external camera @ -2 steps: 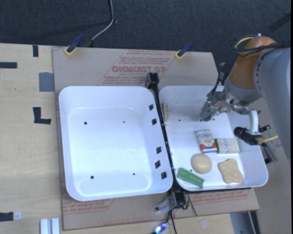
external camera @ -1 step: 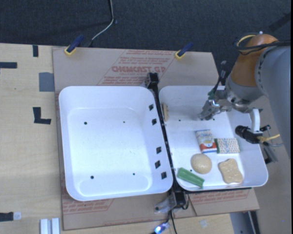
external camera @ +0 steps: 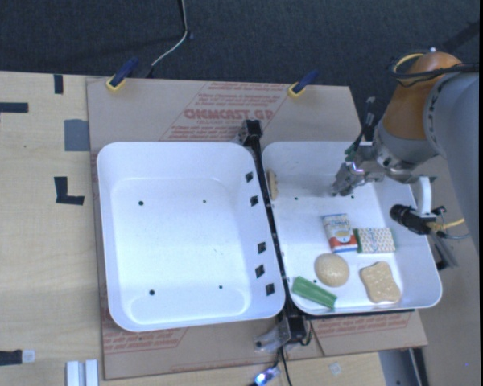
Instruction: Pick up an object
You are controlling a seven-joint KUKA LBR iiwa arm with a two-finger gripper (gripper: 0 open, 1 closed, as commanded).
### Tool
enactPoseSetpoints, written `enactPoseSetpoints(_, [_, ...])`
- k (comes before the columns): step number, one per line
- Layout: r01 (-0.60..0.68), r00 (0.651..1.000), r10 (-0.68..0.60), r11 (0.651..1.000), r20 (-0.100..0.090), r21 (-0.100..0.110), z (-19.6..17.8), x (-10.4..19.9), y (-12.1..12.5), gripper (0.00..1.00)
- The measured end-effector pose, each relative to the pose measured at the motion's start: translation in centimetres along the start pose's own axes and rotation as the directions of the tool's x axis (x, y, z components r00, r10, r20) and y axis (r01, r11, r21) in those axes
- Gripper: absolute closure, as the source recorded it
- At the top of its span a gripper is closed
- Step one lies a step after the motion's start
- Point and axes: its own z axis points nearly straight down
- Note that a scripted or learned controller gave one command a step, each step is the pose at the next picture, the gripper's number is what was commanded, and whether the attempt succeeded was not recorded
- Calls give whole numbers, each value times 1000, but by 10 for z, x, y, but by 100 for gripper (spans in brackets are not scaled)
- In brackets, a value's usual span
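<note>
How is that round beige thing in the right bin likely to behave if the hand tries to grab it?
The round beige object looks smooth and domed, so it may roll or slip out of a pinch. It lies close to the green block and the small carton, so a push could knock it into them. It seems stiff, though the view is too coarse to be sure.

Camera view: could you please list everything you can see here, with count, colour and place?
bins: two, white, side by side on the bench
carton: one, white with red and green print, middle of right bin
patterned packet: one, pale with small dots, right of the carton
round item: one, beige, near front of right bin
sponge-like block: one, tan, front right of right bin
green item: one, green, front left edge of right bin
clamps: two, blue and yellow, at the board's back edge
cable: one, pale, on the dark floor behind
arm: one, grey with orange band, over right bin
end effector: one, dark, low over right bin's back half
</note>
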Motion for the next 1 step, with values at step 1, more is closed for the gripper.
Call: enactPoseSetpoints(1, [1, 1000, -1, 1000, 0, 0, -10, 1, 0, 100])
